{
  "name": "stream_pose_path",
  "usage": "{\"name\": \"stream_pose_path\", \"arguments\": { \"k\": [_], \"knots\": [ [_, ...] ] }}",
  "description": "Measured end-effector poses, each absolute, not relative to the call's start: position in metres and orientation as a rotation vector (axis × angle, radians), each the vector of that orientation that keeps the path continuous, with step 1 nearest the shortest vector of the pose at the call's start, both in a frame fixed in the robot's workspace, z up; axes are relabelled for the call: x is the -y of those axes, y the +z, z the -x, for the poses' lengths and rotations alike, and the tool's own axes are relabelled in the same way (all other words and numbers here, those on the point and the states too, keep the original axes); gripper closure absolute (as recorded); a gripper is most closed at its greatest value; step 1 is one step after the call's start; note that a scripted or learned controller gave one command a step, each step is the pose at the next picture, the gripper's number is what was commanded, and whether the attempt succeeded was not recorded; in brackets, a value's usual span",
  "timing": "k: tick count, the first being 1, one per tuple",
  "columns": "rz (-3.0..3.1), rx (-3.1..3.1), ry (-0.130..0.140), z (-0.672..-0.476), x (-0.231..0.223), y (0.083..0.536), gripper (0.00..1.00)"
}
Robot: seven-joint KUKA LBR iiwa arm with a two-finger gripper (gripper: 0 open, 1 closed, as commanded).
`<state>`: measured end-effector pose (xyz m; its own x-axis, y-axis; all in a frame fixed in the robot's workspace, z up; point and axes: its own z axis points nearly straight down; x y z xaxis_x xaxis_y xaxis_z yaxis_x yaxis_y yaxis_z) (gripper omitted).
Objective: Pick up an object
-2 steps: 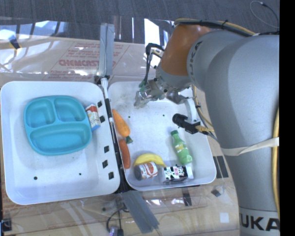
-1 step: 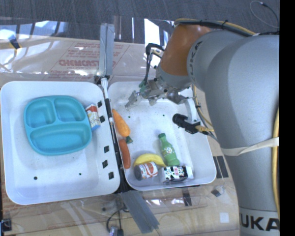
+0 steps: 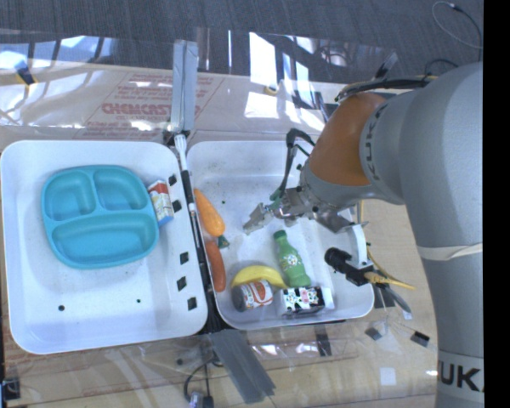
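Reaching in from the right, the grey arm point(image 3: 425, 151) hangs its jaws point(image 3: 268, 215) over the right bin point(image 3: 238, 155), just above the green bottle point(image 3: 291, 260); nothing shows between them, and whether they are spread or pressed together I cannot tell, since they look small and blurred. Along that bin's left wall lie two carrots point(image 3: 209, 214), with a banana point(image 3: 257, 274), a small can point(image 3: 253, 296) and a black-and-white carton point(image 3: 303, 298) near its front edge. Over in the left bin point(image 3: 25, 313) sit a blue divided plate point(image 3: 96, 215) and a small red-and-white box point(image 3: 161, 202) just beside it.
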<state>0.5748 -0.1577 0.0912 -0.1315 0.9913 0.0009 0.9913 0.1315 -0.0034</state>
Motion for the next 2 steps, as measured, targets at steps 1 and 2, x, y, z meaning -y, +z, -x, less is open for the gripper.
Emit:
{"name": "stream_pose_path", "arguments": {
  "k": [1, 2],
  "knots": [
    [1.989, 2.428, 0.001, -0.5091, 0.1795, 0.0912, 0.00],
    [1.982, 2.435, 0.002, -0.5096, 0.1793, 0.1008, 1.00]
  ]
}}
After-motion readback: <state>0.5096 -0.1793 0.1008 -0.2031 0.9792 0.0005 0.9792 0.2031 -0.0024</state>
